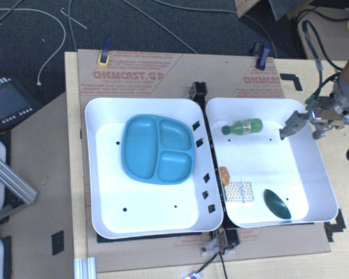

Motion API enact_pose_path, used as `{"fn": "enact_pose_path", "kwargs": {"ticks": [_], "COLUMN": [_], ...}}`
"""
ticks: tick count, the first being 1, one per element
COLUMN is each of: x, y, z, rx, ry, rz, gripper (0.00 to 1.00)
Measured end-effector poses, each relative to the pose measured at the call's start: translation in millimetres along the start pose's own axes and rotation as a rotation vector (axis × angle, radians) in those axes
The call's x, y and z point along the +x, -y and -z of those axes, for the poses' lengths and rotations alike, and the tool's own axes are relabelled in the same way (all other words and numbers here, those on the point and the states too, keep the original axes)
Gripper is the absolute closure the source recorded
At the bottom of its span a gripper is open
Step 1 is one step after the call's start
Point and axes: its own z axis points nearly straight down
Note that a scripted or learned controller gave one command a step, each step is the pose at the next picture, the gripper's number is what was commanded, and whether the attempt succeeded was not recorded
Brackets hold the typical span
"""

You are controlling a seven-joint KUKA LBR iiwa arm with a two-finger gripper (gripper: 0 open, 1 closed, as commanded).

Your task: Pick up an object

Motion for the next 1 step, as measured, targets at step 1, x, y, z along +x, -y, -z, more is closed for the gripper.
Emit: {"fn": "enact_pose_path", "kwargs": {"ticks": [1], "x": [-8.3], "y": [3.5], "z": [-57.9], "rx": [0.006], "ry": [-0.002], "rz": [-0.001], "gripper": [0.0]}}
